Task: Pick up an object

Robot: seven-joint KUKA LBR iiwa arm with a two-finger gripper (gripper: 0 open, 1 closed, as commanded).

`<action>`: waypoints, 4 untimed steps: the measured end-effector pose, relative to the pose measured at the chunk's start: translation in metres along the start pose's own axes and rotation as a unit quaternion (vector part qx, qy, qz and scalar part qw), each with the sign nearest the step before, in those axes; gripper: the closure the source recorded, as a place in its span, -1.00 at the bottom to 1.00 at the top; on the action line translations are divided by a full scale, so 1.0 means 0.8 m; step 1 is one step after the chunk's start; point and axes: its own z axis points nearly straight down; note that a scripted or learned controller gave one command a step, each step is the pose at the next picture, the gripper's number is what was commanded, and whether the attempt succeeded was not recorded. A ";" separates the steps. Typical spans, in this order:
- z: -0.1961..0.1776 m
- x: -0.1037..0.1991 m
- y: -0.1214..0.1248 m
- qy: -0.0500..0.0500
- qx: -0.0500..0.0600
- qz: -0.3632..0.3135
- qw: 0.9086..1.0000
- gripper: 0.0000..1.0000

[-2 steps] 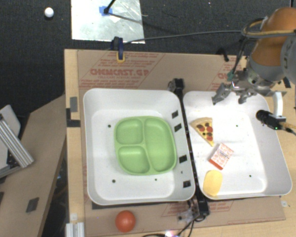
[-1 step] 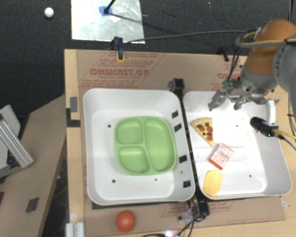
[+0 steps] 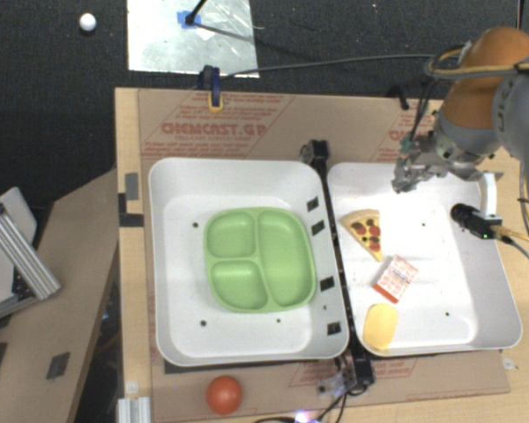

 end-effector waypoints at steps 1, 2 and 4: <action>-0.056 -0.006 0.003 0.000 0.000 0.001 1.000 1.00; -0.091 -0.007 0.005 0.000 0.000 -0.001 1.000 1.00; -0.115 0.107 -0.056 0.001 0.002 -0.003 1.000 1.00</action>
